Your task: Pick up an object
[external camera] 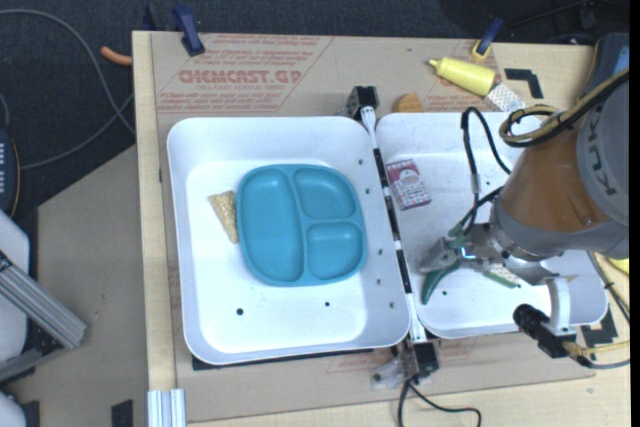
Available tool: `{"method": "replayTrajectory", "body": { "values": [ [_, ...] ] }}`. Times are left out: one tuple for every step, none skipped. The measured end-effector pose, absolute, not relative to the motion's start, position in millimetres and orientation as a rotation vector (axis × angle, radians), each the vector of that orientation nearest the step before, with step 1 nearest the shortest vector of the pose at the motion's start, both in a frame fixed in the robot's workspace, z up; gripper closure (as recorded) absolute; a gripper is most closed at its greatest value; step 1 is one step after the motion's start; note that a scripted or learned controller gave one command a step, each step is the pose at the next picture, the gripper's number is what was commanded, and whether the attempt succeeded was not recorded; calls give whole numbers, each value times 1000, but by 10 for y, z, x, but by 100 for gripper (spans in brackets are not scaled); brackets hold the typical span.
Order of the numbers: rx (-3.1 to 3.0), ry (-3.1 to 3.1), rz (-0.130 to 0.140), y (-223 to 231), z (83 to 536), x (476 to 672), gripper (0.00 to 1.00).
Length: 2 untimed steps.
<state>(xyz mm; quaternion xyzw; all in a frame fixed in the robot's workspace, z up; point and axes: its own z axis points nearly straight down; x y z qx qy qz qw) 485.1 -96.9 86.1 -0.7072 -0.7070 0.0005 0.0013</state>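
Two white bins sit side by side on your worktop [250, 80].

Left bin [190, 215]: one blue divided plate [300, 222], three compartments, lying flat at the centre. Probably rigid plastic, light, smooth and slippery; take it by a raised rim or a divider wall, not on the flat. One tan wedge [224, 210], like a piece of toast or sponge, touching the plate's left edge and partly tucked beneath it. Likely light, with a rough surface that grips well; take it across the free left corner.

Right bin [440, 140]: one small dark-red packet [407, 183] near the dividing wall, flat, probably light and thin. It gives little height to pinch, so take it across its short sides.

Gripper [445, 260]: low in the right bin's lower left, just below and to the right of the packet, apart from it. Whether it is spread or closed you cannot tell here, and nothing shows held in it.
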Motion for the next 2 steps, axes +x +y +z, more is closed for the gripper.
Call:
{"method": "replayTrajectory", "body": {
  "values": [
    [-2222, -2220, -1, -965, 960, 4858, 100],
    [-2220, -2223, -2, -356, 1848, 5116, 100]
  ]
}}
